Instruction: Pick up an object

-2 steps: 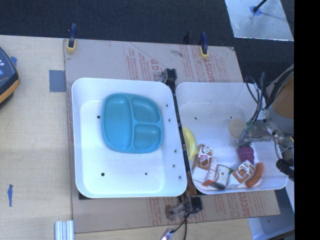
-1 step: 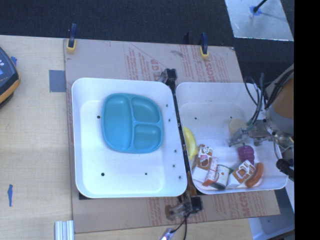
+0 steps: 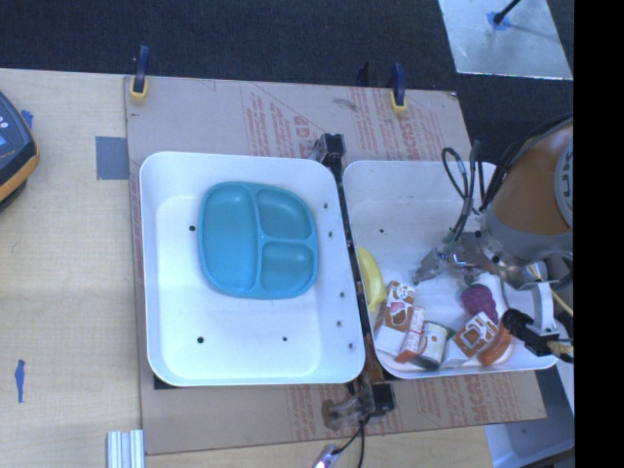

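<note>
The right bin (image 3: 390, 188) holds several small objects at its near end. A yellow banana (image 3: 368, 275) lies along its left wall. Beside it are a red and white carton (image 3: 398, 307) and a second carton (image 3: 421, 342). A purple fruit (image 3: 479, 298) lies further right, with another small carton (image 3: 475, 333) resting on an orange piece (image 3: 498, 351). My gripper (image 3: 442, 259) hangs low over the middle of this bin, just above and left of the purple fruit. I see nothing held in it.
The left bin (image 3: 166, 291) holds a blue divided plate (image 3: 258, 239). The grey arm with its orange band (image 3: 536, 188) and black cables (image 3: 466, 178) covers the right bin's right side. Clamps (image 3: 139, 74) hold the cardboard base at the back.
</note>
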Robot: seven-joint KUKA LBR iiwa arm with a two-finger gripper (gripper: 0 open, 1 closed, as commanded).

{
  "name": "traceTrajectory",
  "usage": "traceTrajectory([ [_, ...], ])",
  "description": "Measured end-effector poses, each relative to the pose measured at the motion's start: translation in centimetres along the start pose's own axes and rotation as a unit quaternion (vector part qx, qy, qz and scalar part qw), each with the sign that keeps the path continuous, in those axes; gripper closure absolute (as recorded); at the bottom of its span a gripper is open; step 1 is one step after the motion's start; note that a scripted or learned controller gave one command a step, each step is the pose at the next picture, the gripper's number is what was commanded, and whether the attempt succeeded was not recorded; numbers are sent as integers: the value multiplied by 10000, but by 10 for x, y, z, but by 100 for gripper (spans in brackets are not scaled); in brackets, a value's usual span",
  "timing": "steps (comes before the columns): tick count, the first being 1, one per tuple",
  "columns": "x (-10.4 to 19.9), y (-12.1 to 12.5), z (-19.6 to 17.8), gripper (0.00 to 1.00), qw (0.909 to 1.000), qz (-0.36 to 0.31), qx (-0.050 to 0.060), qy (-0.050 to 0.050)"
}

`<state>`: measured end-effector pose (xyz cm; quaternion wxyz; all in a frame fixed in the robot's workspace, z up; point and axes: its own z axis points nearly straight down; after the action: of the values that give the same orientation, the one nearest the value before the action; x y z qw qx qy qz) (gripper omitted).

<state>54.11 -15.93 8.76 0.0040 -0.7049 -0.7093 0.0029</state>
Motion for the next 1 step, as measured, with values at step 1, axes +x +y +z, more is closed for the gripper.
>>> traceTrajectory([
  [1,-39,6,-99,0,10000,19,-18,-4],
])
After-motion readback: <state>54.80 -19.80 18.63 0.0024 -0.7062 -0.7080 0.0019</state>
